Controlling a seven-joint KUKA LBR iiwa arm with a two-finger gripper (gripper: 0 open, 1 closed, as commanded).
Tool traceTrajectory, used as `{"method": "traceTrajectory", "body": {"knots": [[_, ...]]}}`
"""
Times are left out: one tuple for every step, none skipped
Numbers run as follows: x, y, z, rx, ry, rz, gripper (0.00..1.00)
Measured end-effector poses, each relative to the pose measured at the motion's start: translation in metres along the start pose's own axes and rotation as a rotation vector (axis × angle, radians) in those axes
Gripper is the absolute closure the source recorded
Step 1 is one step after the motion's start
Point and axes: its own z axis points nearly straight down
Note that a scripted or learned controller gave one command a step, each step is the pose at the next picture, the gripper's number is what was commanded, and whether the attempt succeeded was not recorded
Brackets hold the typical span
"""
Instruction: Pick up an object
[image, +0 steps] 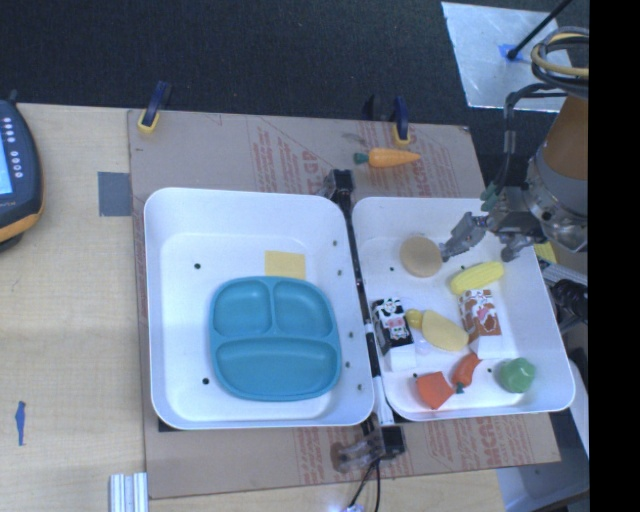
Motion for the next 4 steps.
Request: {"method": "traceTrajectory", "body": {"knots": [[-0.074,0.020,0.085,0.007,-0.002,0.005,0.00],[-0.082,0.046,0.187,-0.001,-0.005,0.000,0.00],[-0.064,-0.029,0.185,0.005,0.002,0.002,0.00],[-0.066,-0.025,0.173,-0.004,-0.002,-0.002,1.00]]}}
